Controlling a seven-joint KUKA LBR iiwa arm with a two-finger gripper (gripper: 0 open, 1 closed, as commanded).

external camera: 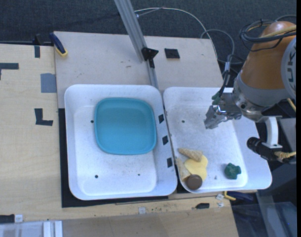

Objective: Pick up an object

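Wooden tabletop (pixel 22 147) carrying two white bins. Gripper (pixel 213 118) hangs over the right bin (pixel 190 100), nothing visibly held; its opening cannot be judged. Candidate objects cluster at the near edge: yellow toy (pixel 197 166), green piece (pixel 232 170). Centring above the isolated green piece before descending seems best.

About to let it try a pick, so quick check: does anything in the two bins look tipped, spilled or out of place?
Nothing spilled or broken. The blue plate lies flat in the left bin. In the right bin, the toy food pieces are heaped against the front-left corner, which is awkward to reach; the green piece lies apart.
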